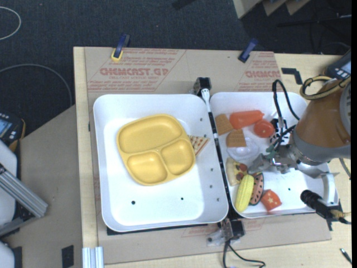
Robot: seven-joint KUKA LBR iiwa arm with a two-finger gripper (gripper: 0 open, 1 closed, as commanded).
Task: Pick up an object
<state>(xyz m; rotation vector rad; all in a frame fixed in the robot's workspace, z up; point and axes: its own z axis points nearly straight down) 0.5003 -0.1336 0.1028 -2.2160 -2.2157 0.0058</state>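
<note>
The right bin [290, 102] holds several toy foods: an orange carrot-like piece [245, 118], a red tomato [263, 129], two tan bread pieces [230, 132], a yellow corn cob [244, 191], a watermelon slice [257, 187] and a small red piece [270, 200]. My gripper [263, 163] reaches in from the right and sits low in the middle of this bin. It is just above the corn and the watermelon slice and below the tomato. Whether anything is in its grasp is hidden.
The left bin [162, 208] bears a yellow divided plate [155, 148], with a small waffle-patterned piece [198, 144] at the plate's right edge. Black cables [281, 102] loop over the right bin's far side. A ridge with screws [216, 149] separates the bins.
</note>
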